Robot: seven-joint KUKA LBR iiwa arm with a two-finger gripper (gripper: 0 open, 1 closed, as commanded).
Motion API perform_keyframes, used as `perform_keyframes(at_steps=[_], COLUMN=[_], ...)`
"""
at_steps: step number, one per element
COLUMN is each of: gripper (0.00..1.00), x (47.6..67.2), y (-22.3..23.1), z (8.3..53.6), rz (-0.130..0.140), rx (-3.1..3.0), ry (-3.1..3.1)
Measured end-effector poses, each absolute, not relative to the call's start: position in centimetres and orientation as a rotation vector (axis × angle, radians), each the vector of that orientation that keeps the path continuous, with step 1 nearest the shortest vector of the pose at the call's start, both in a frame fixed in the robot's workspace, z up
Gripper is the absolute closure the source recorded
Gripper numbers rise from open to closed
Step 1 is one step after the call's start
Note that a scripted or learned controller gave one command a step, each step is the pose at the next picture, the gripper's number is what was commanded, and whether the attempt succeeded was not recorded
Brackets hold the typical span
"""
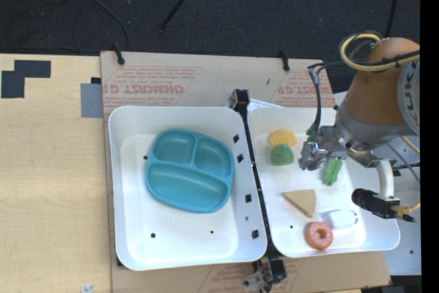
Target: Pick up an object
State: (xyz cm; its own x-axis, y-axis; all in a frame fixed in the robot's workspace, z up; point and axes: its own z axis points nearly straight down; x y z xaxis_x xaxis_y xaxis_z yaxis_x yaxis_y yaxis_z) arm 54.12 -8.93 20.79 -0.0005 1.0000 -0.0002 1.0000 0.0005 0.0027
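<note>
Green toy (332,171) beside claw (310,156), right bin (384,240)

A light wooden bench (48,182) carries a brown cardboard sheet (178,82) printed with red lettering. On the cardboard sit two shallow white bins side by side, touching: the left bin (130,230) and the right bin (377,237).

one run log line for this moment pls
arm: over right bin | gripper: low beside green piece and green stick | held: nothing seen | left bin: teal plate
</note>
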Motion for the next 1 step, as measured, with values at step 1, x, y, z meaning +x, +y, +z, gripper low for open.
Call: perform_keyframes(at_steps=[1], gripper=[1.00], x=[55.66], y=[-2.94], z=[21.67], rz=[0.000], rx=[2.217], ry=[2.231])
